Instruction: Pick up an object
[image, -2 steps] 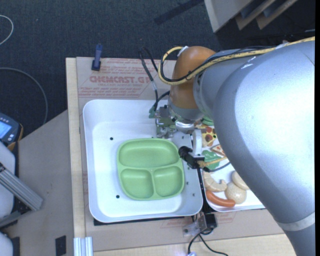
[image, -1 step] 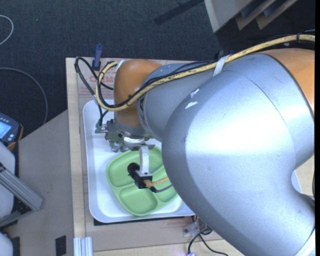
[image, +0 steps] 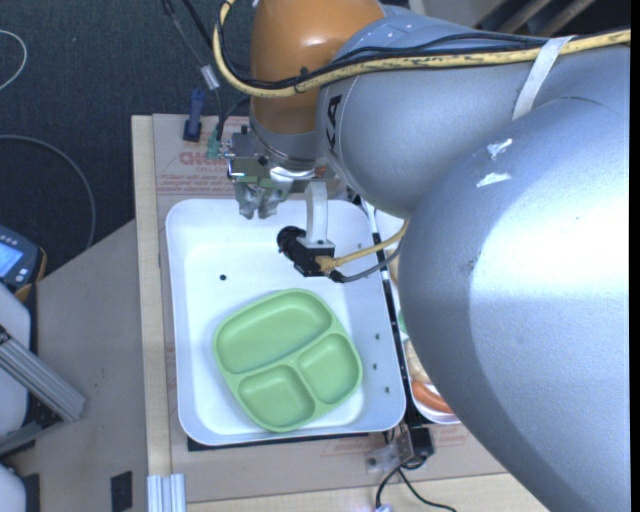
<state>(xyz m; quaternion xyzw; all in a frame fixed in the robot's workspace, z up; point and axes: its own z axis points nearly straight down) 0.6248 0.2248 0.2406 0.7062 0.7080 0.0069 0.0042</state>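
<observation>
The arm (image: 520, 200) looms nearest, masking the right bin. In the left bin (image: 190, 300) lies the green divided plate (image: 288, 358). I judge the gripper (image: 256, 205), closure indiscernible, needs repositioning over the plate's rim before descending.

Dark carpeted floor (image: 90, 70) across the top and left, crossed by thin pale cable loops (image: 60, 150); tan wooden bench (image: 150, 300) set on it at a slant, edge running down the left side; red printed lettering (image: 200, 160) on the bench surface near the far end; blue clip or connector (image: 194, 115) at the bench's far edge; grey aluminium rail (image: 40, 375) lying at lower left, beside a dark device with a blue screen (image: 15, 260); small black block (image: 121, 488) and a pale ribbed bracket (image: 167, 492) at the bottom edge; even, soft light, faint shadows.
</observation>
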